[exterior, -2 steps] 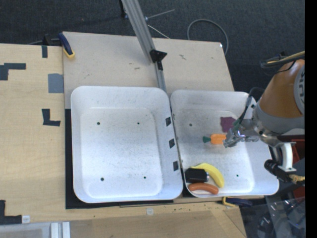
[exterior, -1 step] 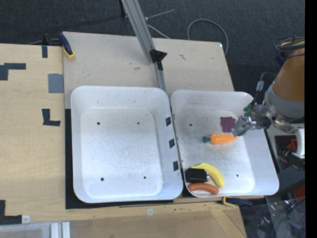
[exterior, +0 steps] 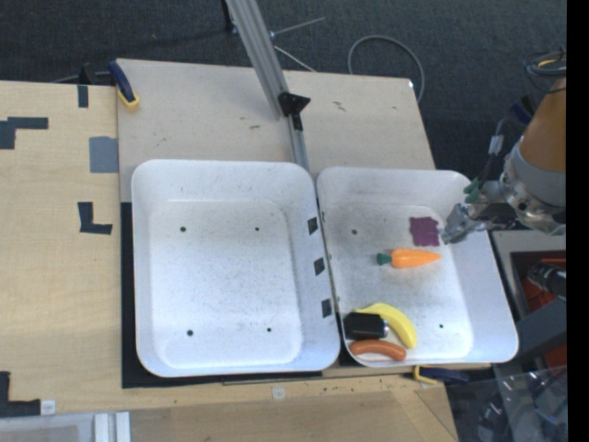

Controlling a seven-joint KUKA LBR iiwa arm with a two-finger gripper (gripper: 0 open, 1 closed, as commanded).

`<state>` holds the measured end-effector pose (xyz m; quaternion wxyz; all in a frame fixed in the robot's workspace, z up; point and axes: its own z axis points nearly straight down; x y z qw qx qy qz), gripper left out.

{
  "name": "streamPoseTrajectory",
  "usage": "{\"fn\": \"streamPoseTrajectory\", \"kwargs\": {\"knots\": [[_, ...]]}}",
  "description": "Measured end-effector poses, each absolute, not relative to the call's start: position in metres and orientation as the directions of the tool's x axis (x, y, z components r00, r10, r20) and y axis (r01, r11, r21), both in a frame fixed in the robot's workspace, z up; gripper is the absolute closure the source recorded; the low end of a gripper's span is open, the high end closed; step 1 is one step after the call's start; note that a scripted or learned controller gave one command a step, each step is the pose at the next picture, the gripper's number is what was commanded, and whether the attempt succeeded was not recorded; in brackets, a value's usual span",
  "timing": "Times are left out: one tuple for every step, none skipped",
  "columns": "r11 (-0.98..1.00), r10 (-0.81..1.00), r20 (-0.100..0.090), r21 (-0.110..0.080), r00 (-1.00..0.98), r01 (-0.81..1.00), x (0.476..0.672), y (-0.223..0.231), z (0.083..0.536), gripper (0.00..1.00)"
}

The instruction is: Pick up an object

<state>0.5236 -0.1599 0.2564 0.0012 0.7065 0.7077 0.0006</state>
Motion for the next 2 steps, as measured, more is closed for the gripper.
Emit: {"fn": "streamPoseTrajectory", "kwargs": {"knots": [[0.007, 1.0, 0.002, 0.0, -0.007, 1.0, 0.544, -0.107, 0.261, 1.0], [0.006, 1.0, 0.001, -0.002, -0.006, 1.0, 0.555, -0.061, 0.254, 1.0]]}}
